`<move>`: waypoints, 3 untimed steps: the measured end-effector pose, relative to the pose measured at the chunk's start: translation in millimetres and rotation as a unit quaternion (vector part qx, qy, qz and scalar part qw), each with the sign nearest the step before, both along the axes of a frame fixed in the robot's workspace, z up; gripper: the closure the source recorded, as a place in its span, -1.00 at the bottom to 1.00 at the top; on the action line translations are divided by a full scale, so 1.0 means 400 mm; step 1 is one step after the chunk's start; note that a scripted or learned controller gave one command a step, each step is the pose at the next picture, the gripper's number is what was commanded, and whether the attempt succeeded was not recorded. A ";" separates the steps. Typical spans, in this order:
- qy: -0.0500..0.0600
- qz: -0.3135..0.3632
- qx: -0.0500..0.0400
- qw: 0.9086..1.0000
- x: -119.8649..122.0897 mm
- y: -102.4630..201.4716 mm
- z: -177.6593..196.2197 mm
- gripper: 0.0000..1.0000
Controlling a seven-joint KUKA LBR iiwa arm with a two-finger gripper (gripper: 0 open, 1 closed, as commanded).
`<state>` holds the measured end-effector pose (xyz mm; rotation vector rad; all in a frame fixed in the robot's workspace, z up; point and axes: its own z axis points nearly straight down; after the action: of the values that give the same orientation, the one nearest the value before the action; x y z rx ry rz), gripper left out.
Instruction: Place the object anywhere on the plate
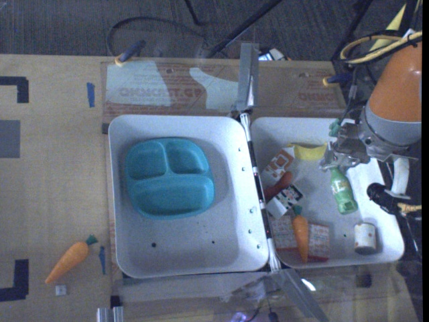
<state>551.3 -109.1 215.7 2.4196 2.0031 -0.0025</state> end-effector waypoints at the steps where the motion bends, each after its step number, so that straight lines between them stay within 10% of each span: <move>1: 0.000 -0.081 0.001 0.997 0.064 0.192 -0.079 1.00; 2: 0.000 -0.176 0.001 0.984 0.152 0.454 -0.079 1.00; 3: -0.001 -0.058 0.000 0.998 0.192 0.619 -0.062 1.00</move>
<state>628.2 138.6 191.0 2.5317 1.8592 -0.0006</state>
